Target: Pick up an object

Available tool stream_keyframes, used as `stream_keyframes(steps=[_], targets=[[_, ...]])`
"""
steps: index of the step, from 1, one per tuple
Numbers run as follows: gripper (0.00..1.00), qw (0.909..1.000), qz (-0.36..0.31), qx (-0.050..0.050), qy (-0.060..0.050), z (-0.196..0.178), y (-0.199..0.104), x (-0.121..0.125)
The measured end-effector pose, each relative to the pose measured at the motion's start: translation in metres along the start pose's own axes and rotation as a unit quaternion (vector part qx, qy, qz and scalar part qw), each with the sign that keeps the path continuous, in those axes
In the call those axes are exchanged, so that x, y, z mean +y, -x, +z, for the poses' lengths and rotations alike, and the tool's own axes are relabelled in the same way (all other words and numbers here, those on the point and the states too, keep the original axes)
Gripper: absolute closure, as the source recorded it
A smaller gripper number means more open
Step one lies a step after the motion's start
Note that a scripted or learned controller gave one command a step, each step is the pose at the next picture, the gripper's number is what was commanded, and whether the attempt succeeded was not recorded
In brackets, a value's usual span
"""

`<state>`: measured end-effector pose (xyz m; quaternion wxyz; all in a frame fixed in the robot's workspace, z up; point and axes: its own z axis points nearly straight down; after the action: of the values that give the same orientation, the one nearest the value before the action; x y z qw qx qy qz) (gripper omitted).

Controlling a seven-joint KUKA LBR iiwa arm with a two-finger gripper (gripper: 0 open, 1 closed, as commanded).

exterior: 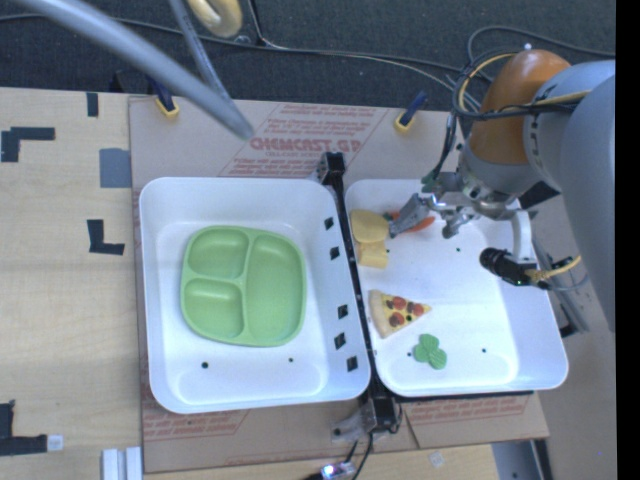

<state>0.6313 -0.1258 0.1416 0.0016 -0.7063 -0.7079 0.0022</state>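
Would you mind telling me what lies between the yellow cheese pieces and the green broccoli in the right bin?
In the camera view, a pizza slice lies between the cheese pieces and the broccoli.

The two-finger gripper (425,216) hangs over the right white bin (520,358); the yellow cheese block (369,238) lies just left of it; the pizza slice toy (397,312) and green broccoli toy (431,351) nearer the camera; the green divided plate (243,285) far left, in the left white bin (160,268).

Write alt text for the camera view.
A grey arm's gripper hangs over the right white bin, beside a yellow block; a toy pizza slice and small green piece lie nearer. The left white bin holds a green divided plate.
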Motion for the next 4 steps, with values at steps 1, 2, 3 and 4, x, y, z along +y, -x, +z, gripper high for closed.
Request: stream_keyframes(steps=[1, 2, 3, 4], targets=[[0.0, 1.0, 0.001, -0.001, 0.003, 0.052, 0.0, 0.0], [1.0, 1.0, 0.0, 0.0, 0.004, 0.039, -0.001, 0.001], [1.0, 1.0, 0.0, 0.0, 0.005, -0.024, -0.002, 0.004], [1.0, 1.0, 0.0, 0.0, 0.005, -0.078, -0.002, 0.004]])
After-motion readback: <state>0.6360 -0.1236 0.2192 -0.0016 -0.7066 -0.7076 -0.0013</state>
